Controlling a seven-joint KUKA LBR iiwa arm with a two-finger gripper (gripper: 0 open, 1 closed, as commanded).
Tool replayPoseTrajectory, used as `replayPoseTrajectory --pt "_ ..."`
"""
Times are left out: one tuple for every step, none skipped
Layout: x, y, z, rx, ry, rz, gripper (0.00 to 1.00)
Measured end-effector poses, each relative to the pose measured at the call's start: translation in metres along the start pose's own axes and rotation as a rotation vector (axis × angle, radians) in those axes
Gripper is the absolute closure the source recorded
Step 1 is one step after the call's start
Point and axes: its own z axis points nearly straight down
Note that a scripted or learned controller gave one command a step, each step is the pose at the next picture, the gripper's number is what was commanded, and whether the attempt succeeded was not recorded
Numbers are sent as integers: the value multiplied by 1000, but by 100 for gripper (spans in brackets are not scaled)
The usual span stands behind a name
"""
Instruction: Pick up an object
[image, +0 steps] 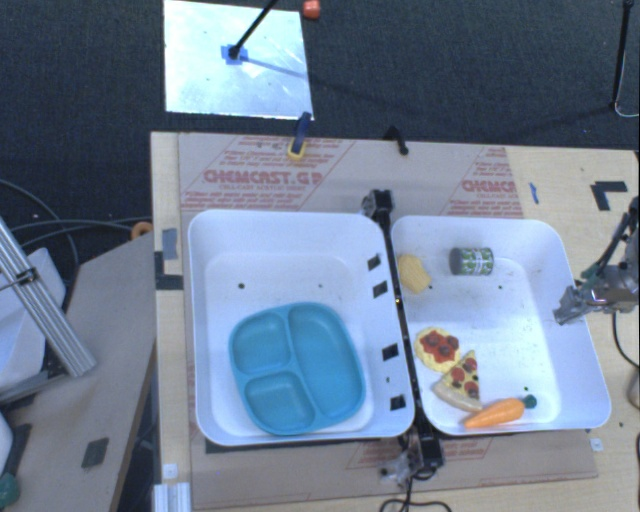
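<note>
Hovering at the right bin's (560, 240) right rim, the hand (578, 303), its grip state unclear, has the can (471, 261) lying left and farther back.

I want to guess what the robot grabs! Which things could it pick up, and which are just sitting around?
Could be picked up, in the right bin: can, yellow toy, round pizza, pizza slice, carrot. The gripper is at that bin's right edge.

Just sitting around: blue divided plate in the left bin, shiny sheet.

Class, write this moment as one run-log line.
gripper: right bin's right rim, holding nothing | carrot, pizza, can: right bin | plate: left bin
</note>
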Motion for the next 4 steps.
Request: replayPoseTrajectory --pt "0 0 -9 -1 0 -2 100" --pt "0 1 -19 -5 -2 -6 100" --pt "0 2 -30 -8 -3 -9 100" --pt "-1 3 -41 -12 -4 -14 100"
